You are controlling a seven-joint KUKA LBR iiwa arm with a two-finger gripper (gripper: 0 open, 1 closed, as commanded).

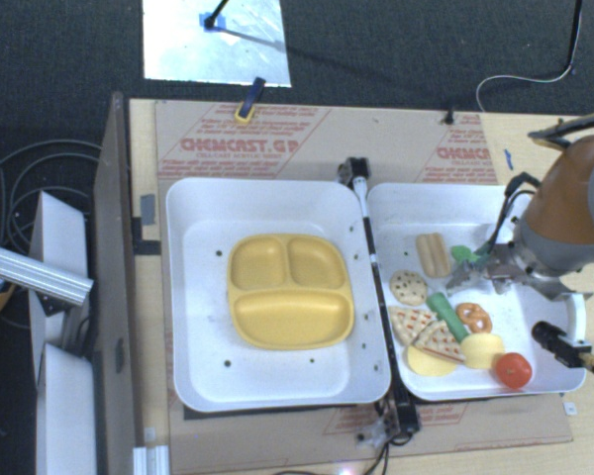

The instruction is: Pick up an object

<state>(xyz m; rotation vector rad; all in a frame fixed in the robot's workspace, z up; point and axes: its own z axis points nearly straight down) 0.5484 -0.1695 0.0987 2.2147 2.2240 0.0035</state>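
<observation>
The right bin (445, 198) holds several toy foods. Among them are a tan bread stick (433, 254), a round cookie (409, 287), a waffle (406, 322), a long green vegetable (445, 315), a pretzel (473, 317), a yellow lemon (482, 347) and a red tomato (514, 370). My gripper (478, 270) is low over the right half of this bin, just right of the bread stick and above the pretzel. A small green piece (464, 255) lies right at its tip.
The left bin (203, 265) carries a yellow divided plate (289, 290). A pale yellow slice (428, 363) and a wedge-shaped sandwich piece (439, 340) crowd the right bin's front. The arm's orange band (574, 201) hangs over the right bin's right side.
</observation>
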